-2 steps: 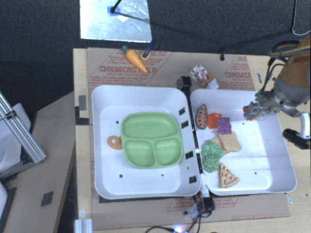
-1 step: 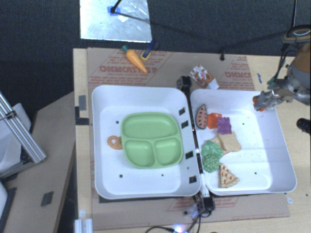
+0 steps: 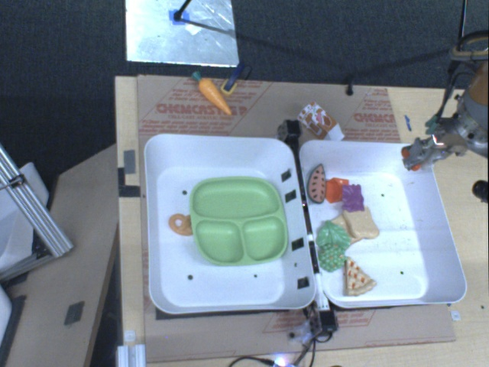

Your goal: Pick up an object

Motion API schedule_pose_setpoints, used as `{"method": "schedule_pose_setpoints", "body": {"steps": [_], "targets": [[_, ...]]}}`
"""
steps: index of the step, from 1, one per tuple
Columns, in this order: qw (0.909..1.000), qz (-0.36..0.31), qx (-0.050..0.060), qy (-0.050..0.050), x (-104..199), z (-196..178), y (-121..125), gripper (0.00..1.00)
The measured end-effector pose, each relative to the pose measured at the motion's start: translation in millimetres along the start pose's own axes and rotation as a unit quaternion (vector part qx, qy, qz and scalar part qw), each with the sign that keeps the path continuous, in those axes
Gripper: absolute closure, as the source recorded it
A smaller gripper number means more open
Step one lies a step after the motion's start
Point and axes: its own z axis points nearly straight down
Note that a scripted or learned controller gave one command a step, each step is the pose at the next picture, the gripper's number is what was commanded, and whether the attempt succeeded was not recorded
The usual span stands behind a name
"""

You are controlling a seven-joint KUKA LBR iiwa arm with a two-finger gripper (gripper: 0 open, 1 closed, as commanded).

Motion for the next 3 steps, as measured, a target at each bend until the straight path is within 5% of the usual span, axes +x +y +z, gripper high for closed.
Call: {"method": "schedule_pose_setpoints", "body": {"steps": [3], "targets": [[1.0,-0.002,0.001,0.001,137,-4,49,1.0]]}}
